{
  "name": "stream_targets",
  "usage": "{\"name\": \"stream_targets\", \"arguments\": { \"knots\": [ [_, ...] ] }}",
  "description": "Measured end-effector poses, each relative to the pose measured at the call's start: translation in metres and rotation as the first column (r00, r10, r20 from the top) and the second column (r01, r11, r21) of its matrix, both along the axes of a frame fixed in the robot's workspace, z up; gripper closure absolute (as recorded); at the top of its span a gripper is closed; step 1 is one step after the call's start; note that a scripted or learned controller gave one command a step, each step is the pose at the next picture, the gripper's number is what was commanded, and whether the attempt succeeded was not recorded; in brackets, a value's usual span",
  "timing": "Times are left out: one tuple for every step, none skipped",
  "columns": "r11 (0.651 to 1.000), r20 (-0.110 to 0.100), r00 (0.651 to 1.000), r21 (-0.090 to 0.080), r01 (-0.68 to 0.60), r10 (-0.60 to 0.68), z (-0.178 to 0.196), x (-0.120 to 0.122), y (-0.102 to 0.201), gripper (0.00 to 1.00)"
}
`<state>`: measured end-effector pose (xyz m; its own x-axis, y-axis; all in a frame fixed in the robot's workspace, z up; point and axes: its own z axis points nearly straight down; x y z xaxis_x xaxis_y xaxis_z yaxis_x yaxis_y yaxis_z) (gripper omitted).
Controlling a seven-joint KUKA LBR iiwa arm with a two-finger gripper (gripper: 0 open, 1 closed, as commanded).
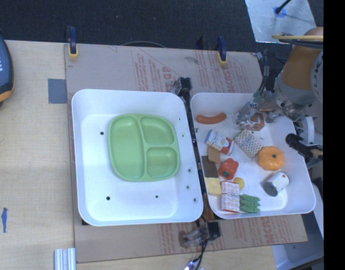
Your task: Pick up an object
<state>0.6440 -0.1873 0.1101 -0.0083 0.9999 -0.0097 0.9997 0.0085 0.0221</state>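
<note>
Gripper (252, 116) low at the right bin's (299, 207) far edge.
It sat among crumpled wrappers (257, 120), just above a patterned packet (248, 143); whether it was apart or together, I could not tell. A sausage (210, 118) lay left.

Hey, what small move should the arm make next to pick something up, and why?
Probably lower the pincer straight down. It sits at the back of the right bin, over a crumpled silvery wrapper, with the sausage and the pumpkin further off. Nothing shows between its fingers.
</note>
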Motion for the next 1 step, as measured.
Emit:
{"name": "stream_targets", "arguments": {
  "knots": [
    [1.0,-0.015,1.0,0.005,0.006,-0.006,0.0833,-0.0187,-0.026,0.0]
  ]
}}
